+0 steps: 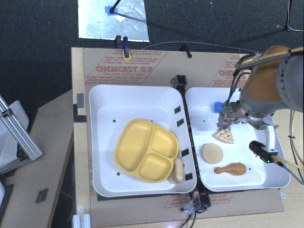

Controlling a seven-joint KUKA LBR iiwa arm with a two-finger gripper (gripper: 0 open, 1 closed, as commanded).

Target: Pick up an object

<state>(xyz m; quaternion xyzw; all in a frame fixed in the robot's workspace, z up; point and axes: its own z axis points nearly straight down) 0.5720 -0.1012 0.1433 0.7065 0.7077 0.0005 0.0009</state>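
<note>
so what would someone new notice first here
The big yellow divided tray in the left bin draws the eye first. Then the grey-and-orange arm over the right bin, its claw by a pizza slice, with a round tan disc and a brown drumstick nearer the front.

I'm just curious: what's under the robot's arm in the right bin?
A pizza slice sticks out from beneath the arm, and a blue thing peeks out beside it. The arm covers the rest of the blue thing.
</note>
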